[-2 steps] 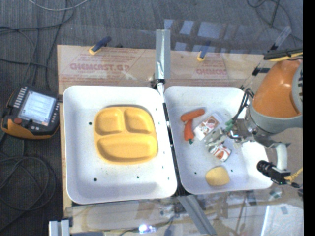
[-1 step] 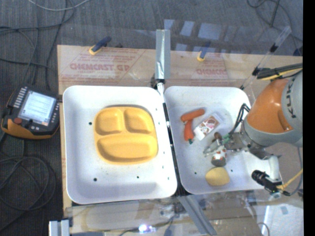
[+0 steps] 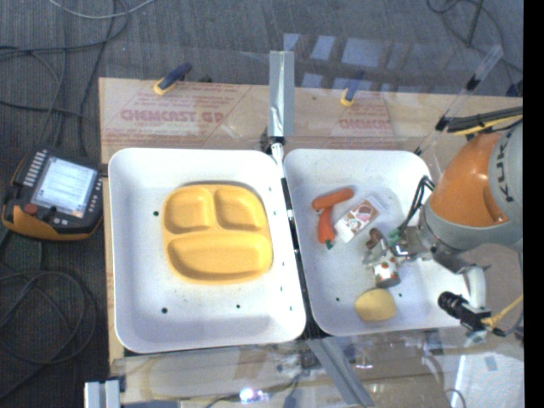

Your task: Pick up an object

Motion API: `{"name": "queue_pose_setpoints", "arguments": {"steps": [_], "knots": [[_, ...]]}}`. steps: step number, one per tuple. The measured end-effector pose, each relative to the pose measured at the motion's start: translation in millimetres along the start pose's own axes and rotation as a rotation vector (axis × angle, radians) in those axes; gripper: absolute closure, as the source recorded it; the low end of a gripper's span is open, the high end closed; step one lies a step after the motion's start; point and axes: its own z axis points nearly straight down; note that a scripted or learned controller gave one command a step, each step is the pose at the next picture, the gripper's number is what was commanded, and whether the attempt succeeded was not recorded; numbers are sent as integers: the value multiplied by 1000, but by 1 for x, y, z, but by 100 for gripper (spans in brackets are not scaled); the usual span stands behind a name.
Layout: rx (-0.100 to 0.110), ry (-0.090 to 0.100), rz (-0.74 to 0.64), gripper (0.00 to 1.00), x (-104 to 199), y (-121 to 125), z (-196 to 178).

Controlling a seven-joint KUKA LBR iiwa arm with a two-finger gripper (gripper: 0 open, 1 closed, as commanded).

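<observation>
My fingers (image 3: 384, 260) hang over the right bin (image 3: 340, 313); whether they're clenched, I cannot tell. A yellow lump (image 3: 375, 305) lies just beyond, near the bin's front rim.

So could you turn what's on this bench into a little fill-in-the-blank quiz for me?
1. The yellow tray lies in the ____ bin.
2. That tray has ____ compartments.
3. The hot dog lies in the same bin as the ____-coloured carrot.
4. The claw hangs over the ____ bin.

Missing words: left; three; orange; right
</observation>
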Motion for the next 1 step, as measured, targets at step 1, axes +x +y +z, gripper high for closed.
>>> {"name": "queue_pose_setpoints", "arguments": {"steps": [1], "knots": [[15, 2, 117, 100, 56, 13, -87]]}}
